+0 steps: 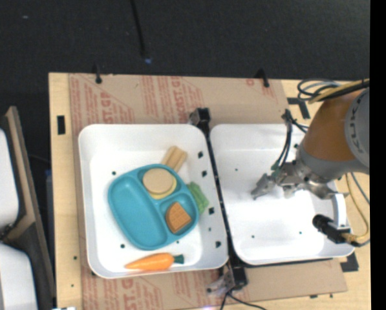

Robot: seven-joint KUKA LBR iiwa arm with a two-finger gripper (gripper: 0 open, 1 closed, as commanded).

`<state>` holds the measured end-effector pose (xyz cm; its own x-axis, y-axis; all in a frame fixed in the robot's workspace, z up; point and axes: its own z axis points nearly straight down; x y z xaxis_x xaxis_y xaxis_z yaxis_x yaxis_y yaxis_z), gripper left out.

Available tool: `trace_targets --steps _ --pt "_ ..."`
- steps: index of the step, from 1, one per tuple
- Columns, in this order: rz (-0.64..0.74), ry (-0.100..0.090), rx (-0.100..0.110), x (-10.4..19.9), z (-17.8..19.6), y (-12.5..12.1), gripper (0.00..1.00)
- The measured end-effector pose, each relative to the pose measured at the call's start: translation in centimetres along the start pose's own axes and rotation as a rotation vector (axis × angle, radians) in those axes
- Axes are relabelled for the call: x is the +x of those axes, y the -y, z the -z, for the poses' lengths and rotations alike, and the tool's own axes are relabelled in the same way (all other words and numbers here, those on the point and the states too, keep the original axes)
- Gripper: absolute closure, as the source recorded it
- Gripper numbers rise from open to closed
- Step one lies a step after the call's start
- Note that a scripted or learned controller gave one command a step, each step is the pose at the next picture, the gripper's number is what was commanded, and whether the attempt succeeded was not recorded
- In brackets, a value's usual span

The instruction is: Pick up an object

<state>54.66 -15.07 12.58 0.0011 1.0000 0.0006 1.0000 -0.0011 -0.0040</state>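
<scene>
Lying nearest, below the blue tray (138, 215): orange carrot (152, 261), smooth, tapered, green-tipped. Resting on that tray: round tan biscuit (159, 181), brown waffle-textured piece (178, 217). Hovering right of the tray, over the other bin (270, 250): jaws (262, 187) spread slightly, holding nothing.

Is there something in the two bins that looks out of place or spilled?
Nothing looks spilled or damaged. All the items lie in the left bin: a blue divided tray holding a round cracker and a brown piece, with a carrot beside it. The gripper hangs over the right bin.
</scene>
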Motion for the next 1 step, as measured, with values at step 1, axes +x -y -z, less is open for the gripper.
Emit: trace_targets --steps 1 --pt "-0.001 0.001 -0.006 -0.06 1.34 -0.13 1.00"
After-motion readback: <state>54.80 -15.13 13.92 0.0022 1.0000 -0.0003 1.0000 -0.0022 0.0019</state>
